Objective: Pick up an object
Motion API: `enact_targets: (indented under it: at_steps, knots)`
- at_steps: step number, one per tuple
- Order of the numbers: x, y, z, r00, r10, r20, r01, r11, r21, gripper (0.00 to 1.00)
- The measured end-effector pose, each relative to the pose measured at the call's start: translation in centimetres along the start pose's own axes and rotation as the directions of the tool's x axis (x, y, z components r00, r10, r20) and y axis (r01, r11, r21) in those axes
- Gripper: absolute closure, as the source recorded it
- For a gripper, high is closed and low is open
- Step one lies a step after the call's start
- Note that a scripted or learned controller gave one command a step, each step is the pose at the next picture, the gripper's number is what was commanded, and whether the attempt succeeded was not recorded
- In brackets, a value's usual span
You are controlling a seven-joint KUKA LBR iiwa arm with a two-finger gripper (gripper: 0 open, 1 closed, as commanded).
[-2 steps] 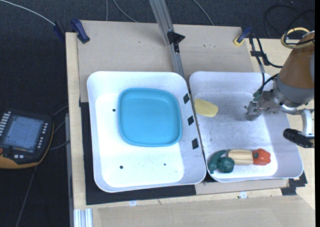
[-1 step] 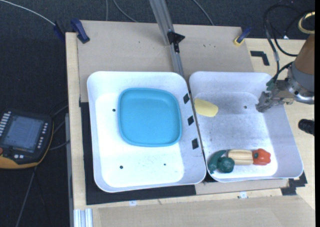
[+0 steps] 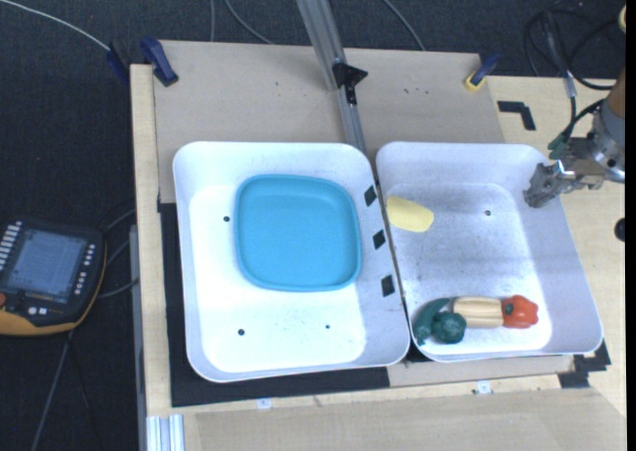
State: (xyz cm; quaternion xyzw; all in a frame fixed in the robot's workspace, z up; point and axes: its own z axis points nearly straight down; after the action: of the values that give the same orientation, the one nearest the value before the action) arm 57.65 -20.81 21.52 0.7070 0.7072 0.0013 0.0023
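A blue square plate (image 3: 298, 231) lies in the left bin (image 3: 204, 320). In the right bin (image 3: 566, 270) a pale yellow piece (image 3: 408, 214) rests near the left wall. Along that bin's front wall lie a dark green item (image 3: 440, 326), a tan roll-like piece (image 3: 478, 312) and a red piece (image 3: 520, 311), all touching in a row. My gripper (image 3: 544, 188) hangs at the right bin's far right rim, well away from all the objects, with nothing visibly between its fingers.
A slanted metal pole (image 3: 323, 27) reaches down to the gap between the bins. Blue and yellow clamps (image 3: 159, 60) hold the board's back corners. A handheld control pendant (image 3: 45, 275) lies on the floor to the left. Cables run across the dark carpet.
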Motion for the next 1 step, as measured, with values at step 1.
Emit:
enact_targets:
  at_steps: [1]
  knots:
    - [5.39, 1.29, 0.70, 1.000, -0.004, -0.003, 0.004, 1.000, 0.005, 1.00]
